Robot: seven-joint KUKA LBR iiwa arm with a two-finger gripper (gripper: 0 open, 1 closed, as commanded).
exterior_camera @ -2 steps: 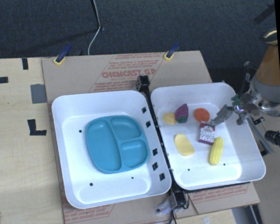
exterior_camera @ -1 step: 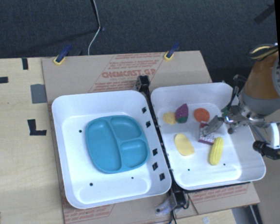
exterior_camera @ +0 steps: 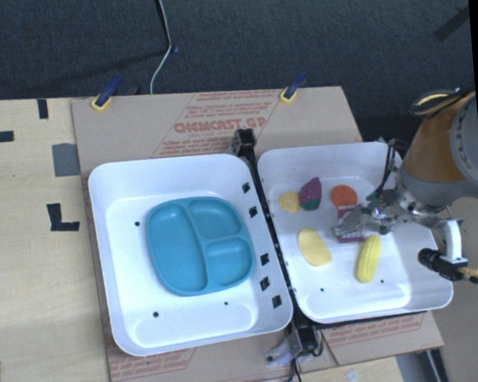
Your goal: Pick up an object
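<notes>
Left white bin [exterior_camera: 118,238] holds a blue tray [exterior_camera: 198,244]. Right bin [exterior_camera: 398,293]: yellow corn [exterior_camera: 367,258], yellow lemon [exterior_camera: 314,247], purple fruit [exterior_camera: 310,192], orange piece [exterior_camera: 344,194].

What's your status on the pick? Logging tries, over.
Gripper low in right bin, over a pinkish item; grasp unconfirmed. Corn and yellow piece close alongside. Blue plate in left bin.

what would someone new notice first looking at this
Likely the blue divided plate, alone in the left bin. Next, the bright toy foods in the right bin: a yellow corn cob, a purple piece and an orange one, with the pincer low among them.
</notes>
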